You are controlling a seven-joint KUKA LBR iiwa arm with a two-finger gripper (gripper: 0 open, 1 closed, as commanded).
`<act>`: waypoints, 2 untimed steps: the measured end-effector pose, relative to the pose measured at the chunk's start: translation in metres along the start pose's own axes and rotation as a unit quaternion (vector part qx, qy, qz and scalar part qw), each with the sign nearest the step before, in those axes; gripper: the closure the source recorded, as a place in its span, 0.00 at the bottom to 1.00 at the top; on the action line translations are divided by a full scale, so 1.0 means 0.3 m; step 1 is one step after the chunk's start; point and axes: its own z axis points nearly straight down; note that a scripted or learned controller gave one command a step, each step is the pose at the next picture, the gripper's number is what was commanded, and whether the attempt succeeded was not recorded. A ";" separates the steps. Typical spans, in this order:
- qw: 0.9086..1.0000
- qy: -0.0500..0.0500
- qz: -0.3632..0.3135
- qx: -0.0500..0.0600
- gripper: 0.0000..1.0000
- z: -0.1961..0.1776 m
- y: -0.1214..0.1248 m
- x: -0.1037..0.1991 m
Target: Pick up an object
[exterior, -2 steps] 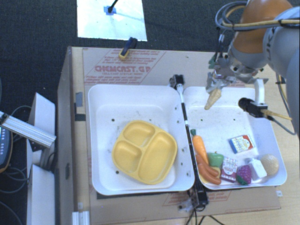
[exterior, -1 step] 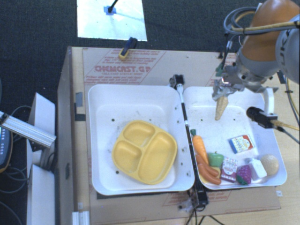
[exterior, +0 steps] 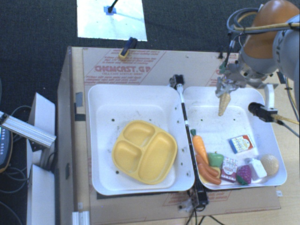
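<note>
My gripper (exterior: 226, 87) hangs over the back of the right bin (exterior: 206, 100), shut on the top of a tan cone (exterior: 223, 105) that points down, lifted above the bin floor. Along that bin's front lie a carrot (exterior: 200, 147), an orange sausage-like piece (exterior: 209, 172), a green pepper (exterior: 215, 159), a red and white carton (exterior: 229, 168), a purple grape bunch (exterior: 243, 175), a white block (exterior: 257, 168) and a tan ball (exterior: 269, 163). A small orange and blue box (exterior: 241, 144) lies a little behind them.
A yellow divided plate (exterior: 144, 151) fills the middle of the left bin (exterior: 101, 125). A black bar (exterior: 185, 121) runs between the two bins. The bins rest on a cardboard sheet (exterior: 140, 67), which also carries a yellow and black tool (exterior: 127, 48) at its back edge.
</note>
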 end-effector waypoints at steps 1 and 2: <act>1.000 0.001 -0.001 0.000 1.00 -0.021 -0.008 0.110; 1.000 0.000 0.000 0.000 1.00 -0.046 -0.090 0.092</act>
